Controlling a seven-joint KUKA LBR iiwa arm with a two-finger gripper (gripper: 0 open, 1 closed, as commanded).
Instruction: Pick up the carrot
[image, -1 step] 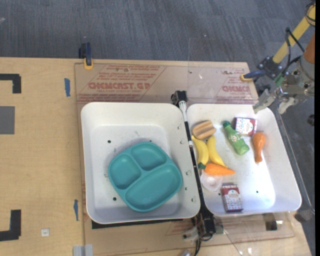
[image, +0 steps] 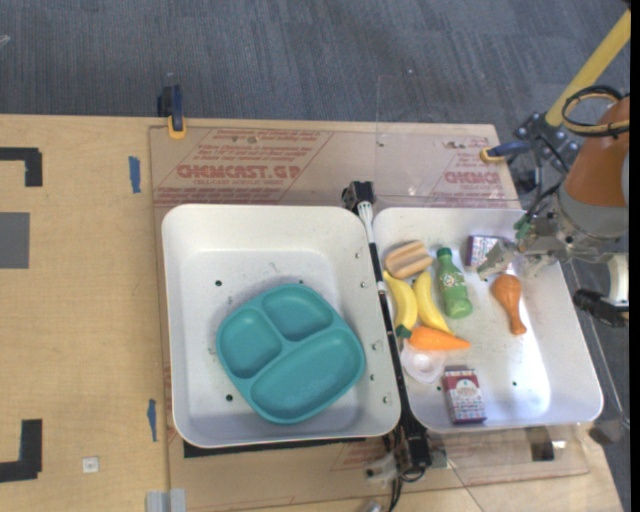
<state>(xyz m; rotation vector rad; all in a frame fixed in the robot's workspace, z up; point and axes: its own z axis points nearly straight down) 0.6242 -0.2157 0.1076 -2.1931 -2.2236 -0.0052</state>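
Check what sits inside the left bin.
The left bin holds a teal divided plate, with nothing visible in its compartments. Whatever lies under the plate is covered.

The floor (image: 300, 55) at the top was dark grey, maybe carpet. Below it sat a light wood bench (image: 80, 300) with black tape marks (image: 25, 165) and bits of blue tape (image: 134, 172). A brown sheet (image: 250, 160) with red letters lay flat on it, held by a small clamp (image: 175, 108).
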